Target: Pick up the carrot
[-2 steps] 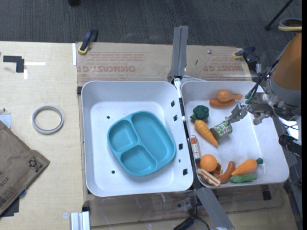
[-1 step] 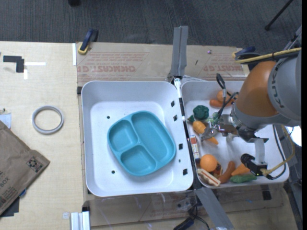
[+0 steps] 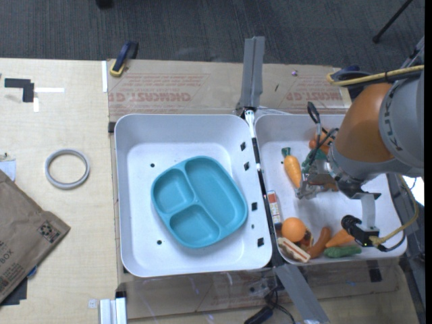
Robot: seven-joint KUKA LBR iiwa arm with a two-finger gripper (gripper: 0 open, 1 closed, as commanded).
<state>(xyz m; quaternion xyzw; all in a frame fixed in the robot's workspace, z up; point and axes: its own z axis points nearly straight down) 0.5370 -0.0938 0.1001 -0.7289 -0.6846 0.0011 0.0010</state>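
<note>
Two white bins sit side by side on the worktop, and the carrot lies in the right bin, near the wall it shares with the left bin. The jaws hang just beside the carrot, on its side away from that wall; how far they are open I cannot tell, and nothing shows between them. A miss looks likely if they close here, since they seem offset from the carrot. They could also nudge it against the wall. An orange and other toy foods crowd the right bin's near end. The left bin holds a blue divided plate. Beyond the bins lie brown cardboard, a tape roll and dark carpet.
</note>
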